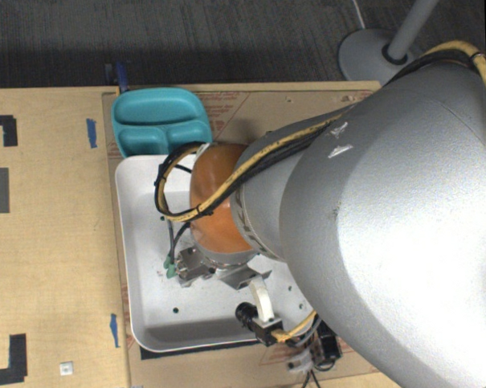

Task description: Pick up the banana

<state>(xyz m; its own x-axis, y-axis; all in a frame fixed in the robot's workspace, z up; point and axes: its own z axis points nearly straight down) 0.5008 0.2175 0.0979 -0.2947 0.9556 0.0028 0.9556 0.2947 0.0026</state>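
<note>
My arm [373, 224] reaches in from the right and covers most of the white bin [142, 234]. Its orange band [215, 202] sits over the bin's middle, with black and yellow cables looped around it. Below the band, the grey mount of my gripper [199, 266] points down toward the bin floor, and a small green part shows at its left edge. The arm's bulk hides what lies under the wrist and in the bin's right half.
A teal moulded tray [159, 120] rests against the bin's far edge. Brown cardboard [52, 238] with black marks and blue tape strips covers the bench to the left. A grey round stand base [370, 55] sits at the top right.
</note>
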